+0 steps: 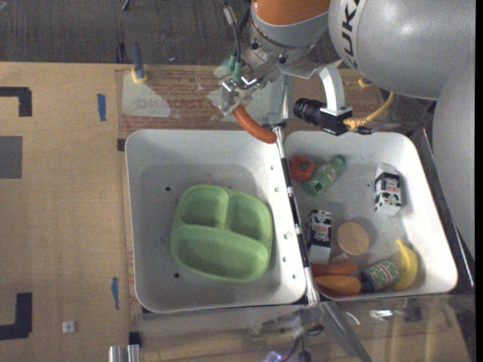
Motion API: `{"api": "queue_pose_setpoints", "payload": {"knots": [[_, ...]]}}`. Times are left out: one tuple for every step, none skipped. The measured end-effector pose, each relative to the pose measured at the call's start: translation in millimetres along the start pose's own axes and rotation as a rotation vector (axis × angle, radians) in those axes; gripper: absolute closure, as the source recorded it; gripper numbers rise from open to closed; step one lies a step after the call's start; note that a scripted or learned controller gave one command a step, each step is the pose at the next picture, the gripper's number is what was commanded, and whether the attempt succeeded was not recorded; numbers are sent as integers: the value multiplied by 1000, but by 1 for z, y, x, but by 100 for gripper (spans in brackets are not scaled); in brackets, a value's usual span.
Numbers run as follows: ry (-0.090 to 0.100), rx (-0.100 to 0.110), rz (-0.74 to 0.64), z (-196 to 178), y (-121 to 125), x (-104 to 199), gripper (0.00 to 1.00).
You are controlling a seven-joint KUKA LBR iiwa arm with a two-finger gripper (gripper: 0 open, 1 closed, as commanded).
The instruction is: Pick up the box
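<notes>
Two small black-and-white cartons lie in the right bin (430, 225): one box (387, 189) near the far right wall, another box (320, 227) by the divider. My gripper (232, 102) hangs over the bench just behind the left bin's (143, 202) far right corner, well away from both boxes. An orange sausage-shaped toy (255, 127) slants down from between the fingertips, its lower end over the rim where the bins meet. The gripper is shut on that toy.
The left bin holds a green divided plate (223, 232). In the right bin lie a red fruit (301, 167), a green bottle (326, 174), a tan disc (352, 238), a banana (406, 265), a can (381, 274) and orange carrots (336, 277).
</notes>
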State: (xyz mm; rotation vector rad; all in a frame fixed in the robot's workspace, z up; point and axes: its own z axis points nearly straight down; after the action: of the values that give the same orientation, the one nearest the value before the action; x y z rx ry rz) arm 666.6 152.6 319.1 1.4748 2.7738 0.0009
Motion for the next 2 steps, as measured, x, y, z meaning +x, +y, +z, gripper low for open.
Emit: {"api": "queue_pose_setpoints", "payload": {"knots": [[-2,-4,-37,-39,28,42,100],[-1,-2,-23,100,18,37,100]]}}
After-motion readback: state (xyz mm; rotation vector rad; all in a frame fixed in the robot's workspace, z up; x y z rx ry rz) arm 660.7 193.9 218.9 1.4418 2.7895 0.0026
